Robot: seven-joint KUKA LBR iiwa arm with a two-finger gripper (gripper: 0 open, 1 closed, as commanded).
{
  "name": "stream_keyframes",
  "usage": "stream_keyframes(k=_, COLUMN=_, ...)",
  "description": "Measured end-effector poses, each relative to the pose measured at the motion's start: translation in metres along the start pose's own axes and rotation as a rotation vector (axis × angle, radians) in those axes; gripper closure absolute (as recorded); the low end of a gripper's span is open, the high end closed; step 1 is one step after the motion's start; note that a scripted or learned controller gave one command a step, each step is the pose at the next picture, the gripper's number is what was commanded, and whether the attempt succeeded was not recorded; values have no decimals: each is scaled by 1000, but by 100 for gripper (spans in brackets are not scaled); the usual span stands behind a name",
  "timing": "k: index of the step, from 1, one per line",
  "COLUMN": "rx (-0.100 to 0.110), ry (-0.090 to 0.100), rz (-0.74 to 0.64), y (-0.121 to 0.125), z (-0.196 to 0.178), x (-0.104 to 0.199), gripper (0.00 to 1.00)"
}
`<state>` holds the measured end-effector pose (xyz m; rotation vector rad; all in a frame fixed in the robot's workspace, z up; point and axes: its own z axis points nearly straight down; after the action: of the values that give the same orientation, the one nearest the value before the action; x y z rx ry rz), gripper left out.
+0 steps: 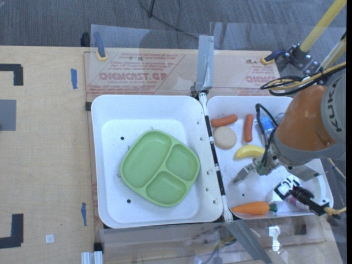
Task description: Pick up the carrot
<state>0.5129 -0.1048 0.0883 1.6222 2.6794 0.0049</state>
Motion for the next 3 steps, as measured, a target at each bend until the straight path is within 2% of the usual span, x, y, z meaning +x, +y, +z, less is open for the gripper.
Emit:
stream_keyframes(k=1, rx=1, ry=0, rz=-16, y=38, z=1, x=-73, gripper=0)
stream_keyframes(k=2, rx=21, ry=9, rz=101, y=109, z=4, x=-113, gripper=0)
stream_keyframes(k=3, rx=33, ry=-1, rz=113, y=126, z=4, x=-78, gripper=0)
